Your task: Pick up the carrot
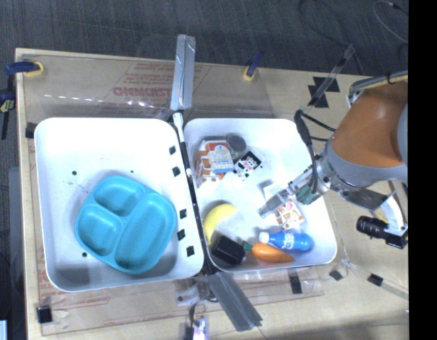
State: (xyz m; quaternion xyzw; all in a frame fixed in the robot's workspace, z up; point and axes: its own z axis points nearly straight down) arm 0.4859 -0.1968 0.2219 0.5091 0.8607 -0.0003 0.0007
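On my far left the blue divided plate [126, 222] lies in the left bin [55, 147], no concern of mine. In the right bin [275, 129], the yellow banana [218, 217] and a black block [227, 250] sit near the front wall. The carrot [273, 254] lies along that wall, touching the blue bottle [290, 241] behind it. My fingers [275, 204] hover above, spread open and holding nothing. I judge I should drop lower toward the front, straddling the carrot across its width, clear of the bottle and wall.
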